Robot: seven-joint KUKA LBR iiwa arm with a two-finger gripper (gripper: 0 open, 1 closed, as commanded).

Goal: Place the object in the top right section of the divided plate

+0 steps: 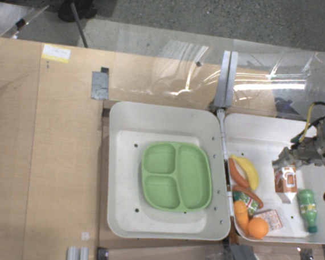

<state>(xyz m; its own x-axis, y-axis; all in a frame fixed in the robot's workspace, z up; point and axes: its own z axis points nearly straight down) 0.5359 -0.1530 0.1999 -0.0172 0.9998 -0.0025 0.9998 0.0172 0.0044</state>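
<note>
A green divided plate (176, 177) lies in the left bin (120, 151), with two small sections on its left and one long section on its right; nothing lies in it. My gripper (287, 160) hangs over the right bin (254, 132), just above the upper end of a small orange and white carton (286, 182). The carton rests on the bin floor.
In the right bin also lie a banana (250, 170), a reddish sausage (239, 179), a carrot (241, 213), an orange (259, 228), a flat packet (274, 219) and a green bottle (307, 209). A metal post (226, 81) stands behind the bins.
</note>
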